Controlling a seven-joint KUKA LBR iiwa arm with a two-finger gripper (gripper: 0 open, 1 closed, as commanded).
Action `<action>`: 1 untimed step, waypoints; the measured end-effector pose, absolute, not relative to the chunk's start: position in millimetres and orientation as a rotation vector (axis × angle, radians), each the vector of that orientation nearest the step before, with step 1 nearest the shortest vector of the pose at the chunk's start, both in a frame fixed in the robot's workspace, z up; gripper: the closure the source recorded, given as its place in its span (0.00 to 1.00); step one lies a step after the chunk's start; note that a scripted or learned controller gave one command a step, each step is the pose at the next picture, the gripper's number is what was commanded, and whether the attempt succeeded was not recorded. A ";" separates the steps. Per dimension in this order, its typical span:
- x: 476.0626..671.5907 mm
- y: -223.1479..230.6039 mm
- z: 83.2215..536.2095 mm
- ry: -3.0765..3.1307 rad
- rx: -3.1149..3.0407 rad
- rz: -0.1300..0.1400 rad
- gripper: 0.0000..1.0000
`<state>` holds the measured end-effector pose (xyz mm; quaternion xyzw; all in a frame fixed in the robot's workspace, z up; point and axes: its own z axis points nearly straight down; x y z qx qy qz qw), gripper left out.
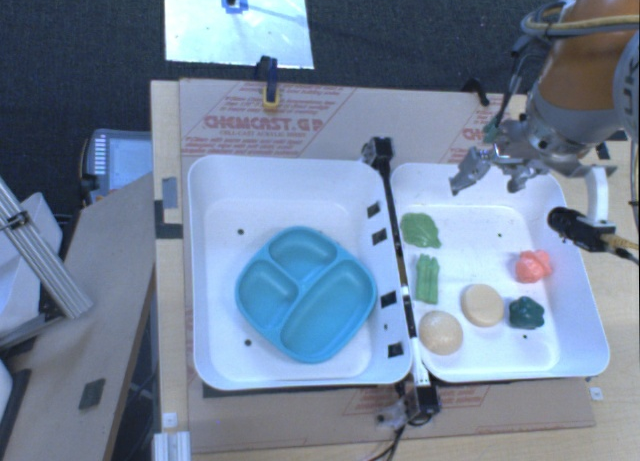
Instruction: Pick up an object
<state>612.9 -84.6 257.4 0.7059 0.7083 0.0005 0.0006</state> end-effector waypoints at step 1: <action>607.8 -92.3 199.7 2.224 2.222 -0.004 0.00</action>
